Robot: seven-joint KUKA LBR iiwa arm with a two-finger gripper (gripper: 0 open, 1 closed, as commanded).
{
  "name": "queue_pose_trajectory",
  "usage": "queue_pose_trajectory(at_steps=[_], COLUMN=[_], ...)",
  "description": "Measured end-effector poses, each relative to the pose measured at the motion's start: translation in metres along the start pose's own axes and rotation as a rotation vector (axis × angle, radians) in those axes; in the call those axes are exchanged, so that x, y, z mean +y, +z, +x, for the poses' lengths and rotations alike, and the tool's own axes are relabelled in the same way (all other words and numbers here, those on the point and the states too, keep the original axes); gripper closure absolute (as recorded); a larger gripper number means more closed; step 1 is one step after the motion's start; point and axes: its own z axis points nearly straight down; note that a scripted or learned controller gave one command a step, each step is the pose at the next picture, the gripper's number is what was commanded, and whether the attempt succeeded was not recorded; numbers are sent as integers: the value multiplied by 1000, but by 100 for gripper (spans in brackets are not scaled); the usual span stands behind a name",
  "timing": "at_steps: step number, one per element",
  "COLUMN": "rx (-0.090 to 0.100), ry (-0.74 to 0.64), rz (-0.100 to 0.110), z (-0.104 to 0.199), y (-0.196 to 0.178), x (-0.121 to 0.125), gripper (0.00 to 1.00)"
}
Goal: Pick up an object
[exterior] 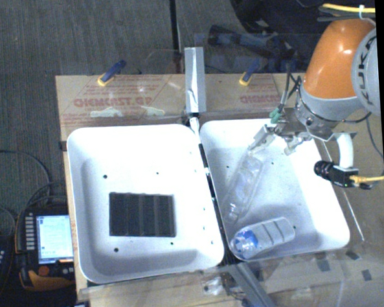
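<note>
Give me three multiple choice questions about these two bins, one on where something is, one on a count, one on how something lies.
1. Where is the black ridged pad?
A. left bin
B. right bin
C. on the floor

2. How many clear plastic bottles are in the right bin?
A. one
B. two
C. four

3. How does the bottle with the blue cap rest?
A. standing upright
B. lying on its side
C. hanging from the end effector

Answers:
1 A, the pad sits on the floor of the left bin.
2 B, a crumpled bottle lies mid-bin and the blue-capped one near the front wall.
3 B, its length runs flat along the bin floor, apart from the end effector.
</note>
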Motion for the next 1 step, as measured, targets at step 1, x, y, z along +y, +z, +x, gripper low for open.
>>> queue_pose_trajectory(at_steps=[1], rx=[1], ry=[89], rz=[-1], z=[-21], y=[13], x=[-12], gripper=[0])
